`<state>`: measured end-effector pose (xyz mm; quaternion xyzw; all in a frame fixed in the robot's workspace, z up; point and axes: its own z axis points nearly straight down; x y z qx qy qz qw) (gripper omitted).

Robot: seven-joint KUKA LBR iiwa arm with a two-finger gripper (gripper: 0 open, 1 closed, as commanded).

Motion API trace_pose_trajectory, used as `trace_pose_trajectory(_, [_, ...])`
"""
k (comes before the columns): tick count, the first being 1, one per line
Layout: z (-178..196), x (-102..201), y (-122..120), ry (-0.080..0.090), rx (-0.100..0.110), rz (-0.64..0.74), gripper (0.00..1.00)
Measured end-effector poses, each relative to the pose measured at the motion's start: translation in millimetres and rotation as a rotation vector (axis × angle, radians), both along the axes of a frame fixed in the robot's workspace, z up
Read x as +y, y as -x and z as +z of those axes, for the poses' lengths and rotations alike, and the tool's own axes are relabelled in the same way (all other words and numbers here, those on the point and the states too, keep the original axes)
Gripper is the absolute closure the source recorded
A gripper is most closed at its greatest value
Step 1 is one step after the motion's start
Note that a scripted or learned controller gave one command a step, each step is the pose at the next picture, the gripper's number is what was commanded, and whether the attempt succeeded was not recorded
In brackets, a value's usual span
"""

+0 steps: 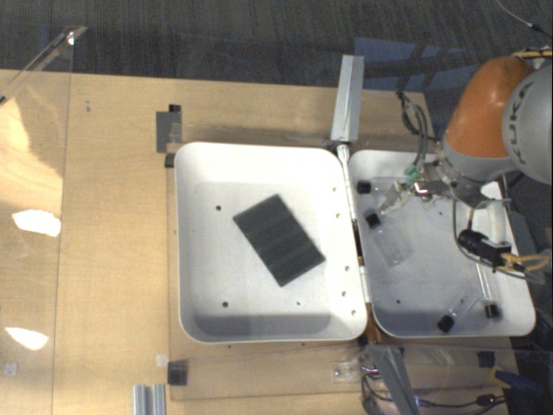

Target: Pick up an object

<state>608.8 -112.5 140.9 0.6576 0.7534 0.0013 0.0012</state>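
Observation:
A dark grey flat rectangular pad (279, 239) lies at a slant in the middle of the left white bin (194, 232). The arm with its orange band (484, 111) hangs over the back of the right bin (518, 314). My gripper (399, 194) sits low near that bin's back left corner, well apart from the pad and separated from it by the bins' shared walls. Nothing shows between its tips. A faint translucent shape (396, 249) lies on the right bin's floor just in front of the gripper.
Small black pieces (372, 220) (445, 323) sit in the right bin. A black and yellow cable (488, 253) trails across its right side. A grey metal post (348, 102) stands behind the gap between the bins. Wooden bench top stretches to the left.

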Motion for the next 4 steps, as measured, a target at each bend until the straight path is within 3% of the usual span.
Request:
trace_pose_trajectory(1, [-52.9, 18.5, -51.8, 0.001, 0.043, -0.048, 0.0])
trace_pose_trajectory(2, [-41.4, 18.5, -56.1, 0.006, 0.025, -0.042, 1.0])
trace_pose_trajectory(3, [-30.5, -31.9, 1.5, 0.002, -0.001, 0.343, 1.0])
trace_pose_trajectory(4, [-19.6, -85.5, -38.2, 0.004, -0.004, 0.416, 1.0])
